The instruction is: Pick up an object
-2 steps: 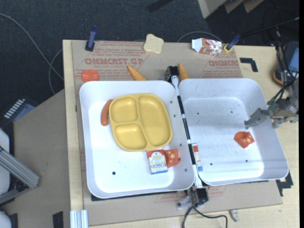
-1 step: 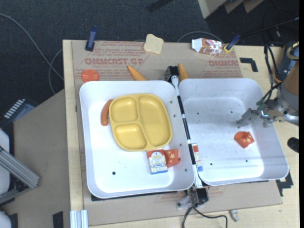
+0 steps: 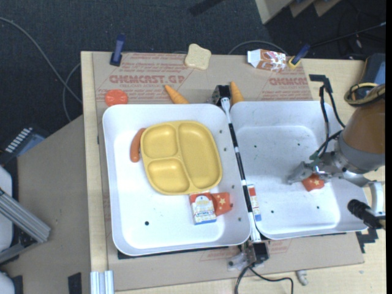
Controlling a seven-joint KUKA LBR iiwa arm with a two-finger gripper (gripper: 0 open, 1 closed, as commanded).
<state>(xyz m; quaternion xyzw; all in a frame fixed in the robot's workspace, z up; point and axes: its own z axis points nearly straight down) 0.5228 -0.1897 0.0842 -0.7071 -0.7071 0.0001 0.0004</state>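
My claw (image 3: 304,175) was lowered into the right bin (image 3: 275,222), reaching in from the right. A small red object (image 3: 314,183) lay on the bin floor touching or just beside the claw, on its near right side. I could not tell whether the claw was wide, narrow, or closed on anything; the wrist housing hid that detail.

Handling assessment, judged from appearance:
- The red object appeared small and light, probably a toy food piece.
- It looked stiff and smooth, so it would likely slip unless gripped across its broadest part.
- It did not appear fragile.

Recommended hold: centre the claw over the object and close across its short axis, low against the bin floor.

Far to the claw's left, the left bin (image 3: 122,225) held a yellow divided plate (image 3: 182,157), a sausage (image 3: 135,147) and a small carton (image 3: 203,208).
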